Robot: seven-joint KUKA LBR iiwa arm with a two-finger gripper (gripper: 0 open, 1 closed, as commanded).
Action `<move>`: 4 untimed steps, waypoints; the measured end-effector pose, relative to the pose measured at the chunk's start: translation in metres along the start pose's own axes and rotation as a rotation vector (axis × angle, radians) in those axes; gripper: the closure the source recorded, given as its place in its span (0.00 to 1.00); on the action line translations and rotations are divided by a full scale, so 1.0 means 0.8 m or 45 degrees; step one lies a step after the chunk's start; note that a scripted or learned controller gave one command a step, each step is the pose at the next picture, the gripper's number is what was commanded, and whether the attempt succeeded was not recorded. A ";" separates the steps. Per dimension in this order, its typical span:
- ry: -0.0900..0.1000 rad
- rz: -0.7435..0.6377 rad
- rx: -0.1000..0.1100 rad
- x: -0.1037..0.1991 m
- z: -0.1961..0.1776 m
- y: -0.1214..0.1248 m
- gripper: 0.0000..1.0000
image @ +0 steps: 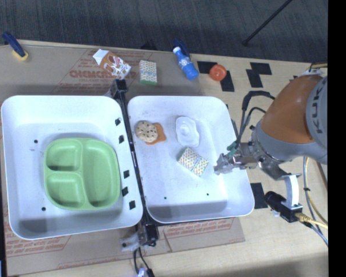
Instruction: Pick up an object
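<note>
On the far left, well away from the gripper, we see a blue and yellow clip (15, 45) lying on the bench. Next comes the left bin (17, 114), and in it sits a green plate (82, 173) with three parts. This plate is far to the left of the jaws, with the whole right bin in between.

Up past the bins, on the cardboard, we see a small snack bag (112, 64), then a little patterned packet (148, 72), then a blue bottle (185, 64) lying on its side, then an orange cap (218, 72). All of these are up and to the left of the jaws, and well apart from them.

In the right bin (161, 203) we see three things. A round cookie (147, 132) lies near the bin's left wall, far from the jaws. A white lumpy thing (186, 130) lies in the middle, up and to the left of the jaws. A small checked packet (192, 161) lies just to the left of the jaws, near them but not touching.

The gripper (226, 163) sits at the right wall of the right bin. We cannot tell how far its jaws are open, because they are small and blurry. We see nothing held in them. Behind it, to the right, is the grey arm (291, 131) with its big orange band.
</note>
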State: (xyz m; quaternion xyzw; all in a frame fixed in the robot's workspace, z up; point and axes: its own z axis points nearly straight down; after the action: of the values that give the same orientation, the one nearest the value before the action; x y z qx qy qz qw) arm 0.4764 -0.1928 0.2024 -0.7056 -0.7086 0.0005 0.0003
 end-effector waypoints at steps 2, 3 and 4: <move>0.003 -0.008 0.002 0.089 0.139 0.073 1.00; -0.001 0.001 -0.005 0.075 -0.022 0.001 1.00; -0.001 0.000 -0.002 0.018 -0.017 0.000 1.00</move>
State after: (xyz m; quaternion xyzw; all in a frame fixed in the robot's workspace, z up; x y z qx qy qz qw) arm 0.4765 -0.1785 0.2160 -0.7056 -0.7086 0.0002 -0.0003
